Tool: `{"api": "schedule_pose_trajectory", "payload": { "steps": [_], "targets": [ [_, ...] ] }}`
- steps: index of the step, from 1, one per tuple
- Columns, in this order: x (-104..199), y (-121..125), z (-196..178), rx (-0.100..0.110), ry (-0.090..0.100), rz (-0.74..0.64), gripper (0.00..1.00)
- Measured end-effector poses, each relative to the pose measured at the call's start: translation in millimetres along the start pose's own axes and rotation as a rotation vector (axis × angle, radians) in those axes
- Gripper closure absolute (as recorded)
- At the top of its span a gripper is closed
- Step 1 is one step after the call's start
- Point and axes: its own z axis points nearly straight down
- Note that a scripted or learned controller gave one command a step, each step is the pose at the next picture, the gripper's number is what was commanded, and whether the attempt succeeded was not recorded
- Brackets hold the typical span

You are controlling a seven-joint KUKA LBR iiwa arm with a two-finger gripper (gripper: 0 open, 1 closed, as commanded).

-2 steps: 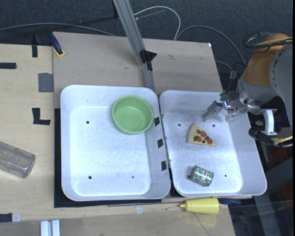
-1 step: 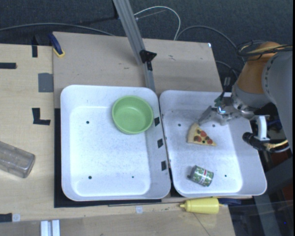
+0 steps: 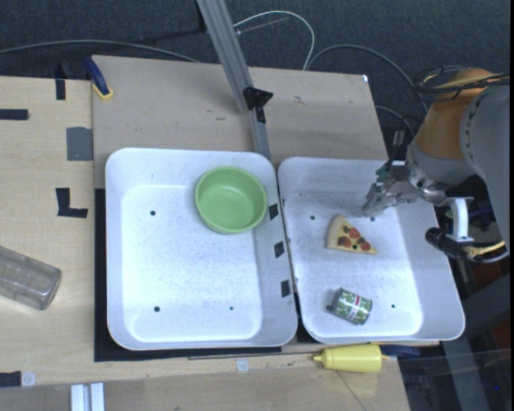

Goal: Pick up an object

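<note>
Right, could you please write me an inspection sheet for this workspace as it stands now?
Surface: two white bins, left bin and right bin, side by side on a wooden bench.
Job's things: green bowl in left bin; pizza slice toy and small can lying in right bin.
Clutter: yellow bottle on the bench by the right bin; clear container at left.
Grippers: pincer above right bin, beside the pizza slice toy, holding nothing.
Cables: loops behind the bench.
Surroundings: grey pole, dark floor.
</note>
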Motion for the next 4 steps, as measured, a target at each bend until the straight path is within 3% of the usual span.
{"api": "schedule_pose_trajectory", "payload": {
  "steps": [3, 4],
  "targets": [
    [4, -1, -129, -0.005, 0.001, 0.002, 1.00],
    [52, 1, -132, -0.001, 0.003, -0.002, 1.00]
  ]
}}
